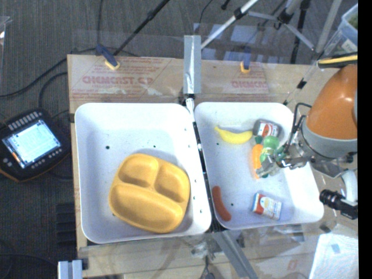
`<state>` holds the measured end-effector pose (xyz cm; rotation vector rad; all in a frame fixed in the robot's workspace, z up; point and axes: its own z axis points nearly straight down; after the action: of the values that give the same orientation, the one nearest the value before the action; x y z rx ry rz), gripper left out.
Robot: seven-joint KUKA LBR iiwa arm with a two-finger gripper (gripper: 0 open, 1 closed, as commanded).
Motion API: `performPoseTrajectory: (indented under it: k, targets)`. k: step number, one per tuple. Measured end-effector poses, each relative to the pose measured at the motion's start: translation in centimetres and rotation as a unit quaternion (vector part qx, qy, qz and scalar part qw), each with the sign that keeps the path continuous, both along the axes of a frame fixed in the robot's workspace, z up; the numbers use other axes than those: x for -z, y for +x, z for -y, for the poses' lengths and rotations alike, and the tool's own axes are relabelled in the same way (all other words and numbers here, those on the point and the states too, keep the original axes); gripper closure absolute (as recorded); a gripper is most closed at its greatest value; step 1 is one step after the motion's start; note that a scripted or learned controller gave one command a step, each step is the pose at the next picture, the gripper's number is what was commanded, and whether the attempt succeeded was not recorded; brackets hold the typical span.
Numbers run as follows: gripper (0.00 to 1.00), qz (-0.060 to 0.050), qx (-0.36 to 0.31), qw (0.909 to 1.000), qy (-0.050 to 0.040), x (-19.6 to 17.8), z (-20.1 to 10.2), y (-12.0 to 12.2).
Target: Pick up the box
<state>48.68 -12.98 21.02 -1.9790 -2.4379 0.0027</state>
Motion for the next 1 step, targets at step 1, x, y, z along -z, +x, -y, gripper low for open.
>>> performPoseTrajectory:
  k: [1]
  targets:
    - [0.00,0.000,0.000,1.0000,-0.0002,-0.01,0.01,0.00]
